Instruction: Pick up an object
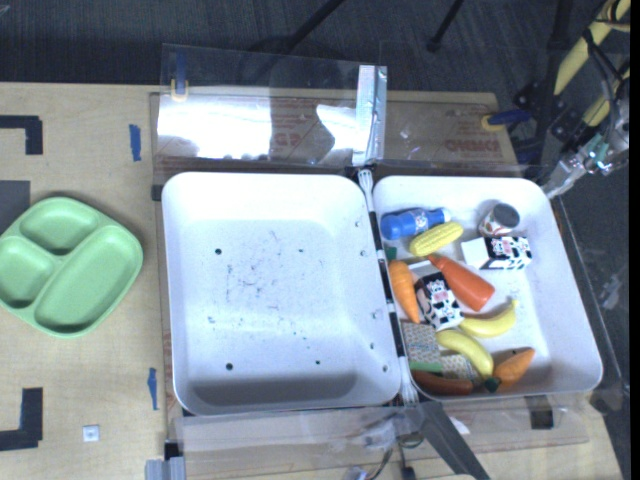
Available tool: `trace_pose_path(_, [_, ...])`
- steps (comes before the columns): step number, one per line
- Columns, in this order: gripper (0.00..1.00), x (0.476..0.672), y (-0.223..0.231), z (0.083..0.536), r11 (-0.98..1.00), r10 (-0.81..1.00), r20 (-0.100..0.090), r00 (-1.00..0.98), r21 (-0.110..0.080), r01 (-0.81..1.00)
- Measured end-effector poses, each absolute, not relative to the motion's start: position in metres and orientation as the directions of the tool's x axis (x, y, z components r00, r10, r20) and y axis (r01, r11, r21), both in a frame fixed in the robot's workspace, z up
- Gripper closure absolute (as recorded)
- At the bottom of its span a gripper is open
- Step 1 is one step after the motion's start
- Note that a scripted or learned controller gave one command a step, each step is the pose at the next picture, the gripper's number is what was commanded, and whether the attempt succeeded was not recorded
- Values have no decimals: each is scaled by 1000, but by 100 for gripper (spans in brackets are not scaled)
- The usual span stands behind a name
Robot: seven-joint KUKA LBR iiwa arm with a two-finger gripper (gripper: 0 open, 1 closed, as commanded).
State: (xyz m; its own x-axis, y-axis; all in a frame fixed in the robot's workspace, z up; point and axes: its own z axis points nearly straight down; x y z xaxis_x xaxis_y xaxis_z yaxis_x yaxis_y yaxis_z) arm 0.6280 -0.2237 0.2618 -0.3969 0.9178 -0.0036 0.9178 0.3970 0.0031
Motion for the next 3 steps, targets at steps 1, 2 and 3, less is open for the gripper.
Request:
trace_pose_path(1, [100,668,-222,344,538,843,-5,-538,4,843])
trace_pose_path(2, [100,667,-224,282,384,923,-1,-384,0,923])
trace_pose_path(3, [0,667,-224,282,384,923,-1,-384,1,923])
